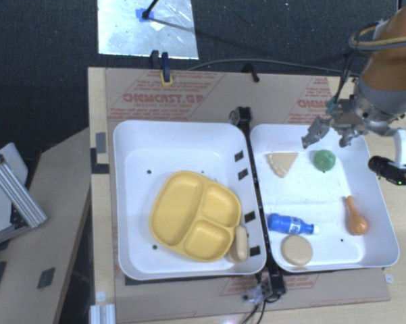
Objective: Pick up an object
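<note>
Jaws spread apart and holding nothing, the gripper (330,134) hangs over the right bin's (385,245) far edge. Just below it lies a small round green ball (324,159), beside a pale wedge (282,163). Nearer sit an orange gourd (355,217), blue bottle (288,224) and tan disc (296,250).

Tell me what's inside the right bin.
In the right bin: a tan wedge, green ball, orange gourd shape, blue bottle and tan disc. Nothing visibly covered.
</note>
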`<state>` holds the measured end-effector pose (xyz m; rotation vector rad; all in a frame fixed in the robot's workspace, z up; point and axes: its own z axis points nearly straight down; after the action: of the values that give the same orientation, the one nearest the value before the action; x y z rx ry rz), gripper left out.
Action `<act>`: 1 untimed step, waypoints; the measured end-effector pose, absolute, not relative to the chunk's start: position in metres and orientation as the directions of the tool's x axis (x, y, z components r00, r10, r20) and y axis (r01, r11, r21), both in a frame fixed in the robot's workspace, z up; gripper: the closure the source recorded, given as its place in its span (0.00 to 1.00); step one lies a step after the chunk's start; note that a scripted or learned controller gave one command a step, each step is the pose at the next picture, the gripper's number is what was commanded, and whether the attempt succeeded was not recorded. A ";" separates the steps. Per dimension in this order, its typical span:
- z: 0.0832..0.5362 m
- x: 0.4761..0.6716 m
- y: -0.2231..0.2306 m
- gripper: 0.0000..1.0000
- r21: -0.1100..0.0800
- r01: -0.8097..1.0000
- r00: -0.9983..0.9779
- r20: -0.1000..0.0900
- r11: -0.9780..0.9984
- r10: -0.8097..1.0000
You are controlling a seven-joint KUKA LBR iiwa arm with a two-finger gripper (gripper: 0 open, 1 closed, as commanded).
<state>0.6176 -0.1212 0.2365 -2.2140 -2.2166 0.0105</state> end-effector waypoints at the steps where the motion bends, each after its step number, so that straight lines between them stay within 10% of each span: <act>1: 0.244 0.620 -0.121 0.00 0.001 1.000 -0.003 0.000 0.003 1.000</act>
<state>0.6199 -0.1209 0.2441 -2.2184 -2.2260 -0.0015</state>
